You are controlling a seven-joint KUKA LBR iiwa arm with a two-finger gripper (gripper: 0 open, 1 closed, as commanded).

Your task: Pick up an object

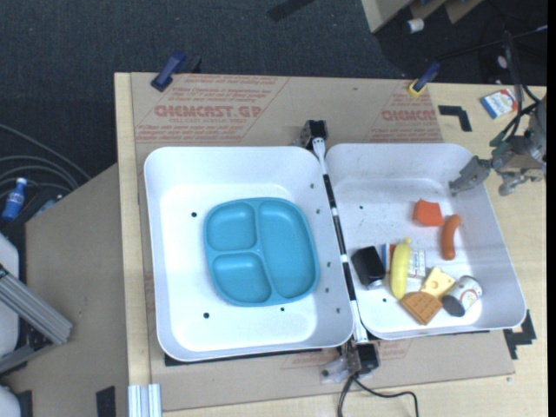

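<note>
The grey two-finger end effector point(476, 174) hangs over the right white bin's point(382, 168) upper right rim, fingers spread and gripping nothing. The bin's far half lies open; its near half is crowded: an orange block point(426, 213), a red sausage point(448, 236), a yellow banana point(400, 269), a black box point(368, 264), a cheese wedge point(439, 281), a waffle-like square point(422, 306) and a small can point(462, 296). The left white bin point(174, 181) carries a blue divided plate point(260, 250).

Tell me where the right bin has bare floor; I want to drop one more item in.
Bare: the right bin's far-left stretch, behind the orange block and sausage. Crowded: its near edge, where banana, black box, cheese, cracker and can cluster.
</note>
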